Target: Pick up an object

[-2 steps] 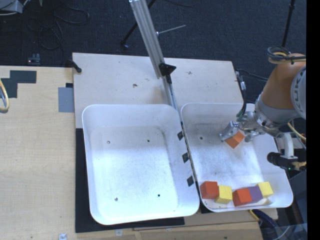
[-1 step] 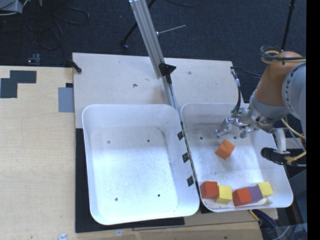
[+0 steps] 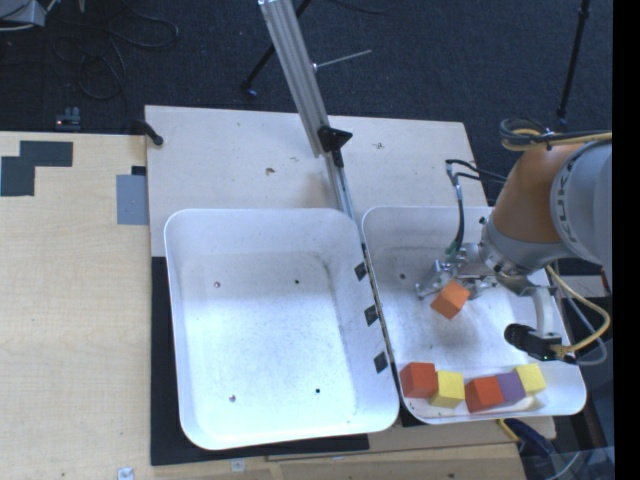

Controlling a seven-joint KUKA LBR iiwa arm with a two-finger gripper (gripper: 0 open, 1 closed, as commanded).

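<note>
1. You have six blocks in the right bin [image 3: 400,238]: one orange block [image 3: 451,299] and five in a row [image 3: 472,385] at the near wall.
2. The gripper [image 3: 453,280] is clamped on the orange block, raised above the floor; its fingers are hard to make out.
3. The left bin [image 3: 190,268] sits beside.

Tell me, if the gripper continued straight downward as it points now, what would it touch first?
Most likely the bare floor of the right bin. The gripper has an orange block between its fingers, so that block would probably land first. Depth is hard to judge.
</note>
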